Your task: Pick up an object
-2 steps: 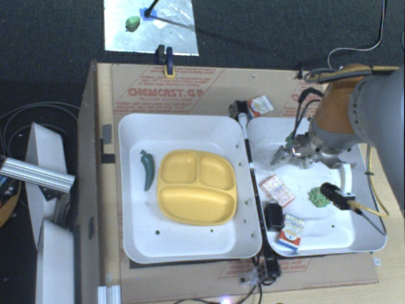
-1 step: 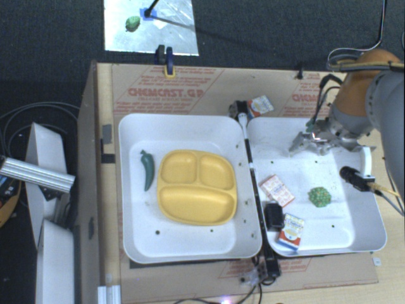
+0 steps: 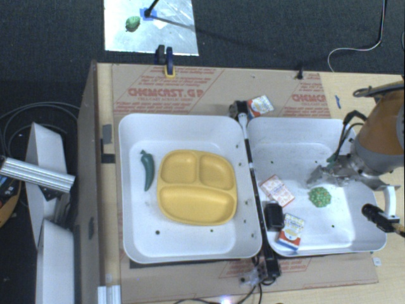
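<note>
In the right bin point(image 3: 297, 138), a small green bumpy ball point(image 3: 320, 197) lies right of the middle. A red-and-white packet point(image 3: 276, 190) rests to its left. A second packet with a blue edge point(image 3: 291, 230) lies near the front wall, beside a black block point(image 3: 274, 216). My gripper point(image 3: 321, 177) reaches in from the right and hangs just above and behind the green ball, low over the bin floor. Nothing is seen held in it. The orange band of the arm point(image 3: 383, 135) rises behind it.
The left bin point(image 3: 136, 233) holds a yellow divided plate point(image 3: 196, 187) and a green chili pepper point(image 3: 147, 168). Another packet point(image 3: 259, 105) lies on the cardboard behind the bins. A shiny sheet point(image 3: 150, 18) and a clamp point(image 3: 166, 59) sit at the back.
</note>
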